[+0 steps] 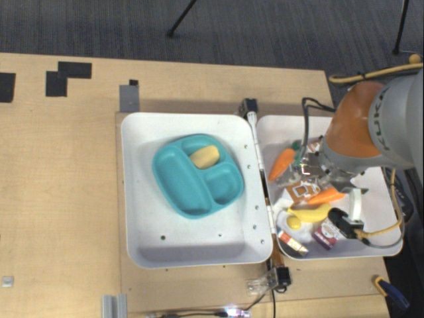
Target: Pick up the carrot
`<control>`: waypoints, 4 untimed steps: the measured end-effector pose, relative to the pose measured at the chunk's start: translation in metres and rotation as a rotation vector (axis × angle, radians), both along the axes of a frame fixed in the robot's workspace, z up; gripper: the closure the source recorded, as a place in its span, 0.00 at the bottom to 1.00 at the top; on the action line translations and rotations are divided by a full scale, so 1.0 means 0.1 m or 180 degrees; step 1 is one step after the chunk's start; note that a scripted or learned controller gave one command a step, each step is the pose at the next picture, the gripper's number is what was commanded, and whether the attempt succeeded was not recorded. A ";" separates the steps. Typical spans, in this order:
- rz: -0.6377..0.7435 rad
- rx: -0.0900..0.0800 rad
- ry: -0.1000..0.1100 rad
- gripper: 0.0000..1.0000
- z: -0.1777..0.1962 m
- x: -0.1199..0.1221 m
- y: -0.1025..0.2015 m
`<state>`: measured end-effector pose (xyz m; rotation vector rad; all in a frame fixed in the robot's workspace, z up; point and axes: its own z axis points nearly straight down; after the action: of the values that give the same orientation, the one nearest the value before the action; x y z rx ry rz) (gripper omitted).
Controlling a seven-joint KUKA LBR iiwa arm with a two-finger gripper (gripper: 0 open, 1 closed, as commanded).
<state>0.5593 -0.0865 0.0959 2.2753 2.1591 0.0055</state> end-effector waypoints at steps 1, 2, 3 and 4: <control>-0.0497 0.0004 0.0005 0.00 -0.10 0.57 -0.16; -0.1234 -0.0023 0.0286 0.00 -0.12 0.96 -0.18; -0.0019 0.0002 0.0010 0.00 -0.10 0.40 -0.26; -0.0688 0.0010 0.0177 0.00 -0.12 0.92 -0.31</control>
<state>0.6511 -0.1172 0.0835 2.5263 1.9252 -0.0556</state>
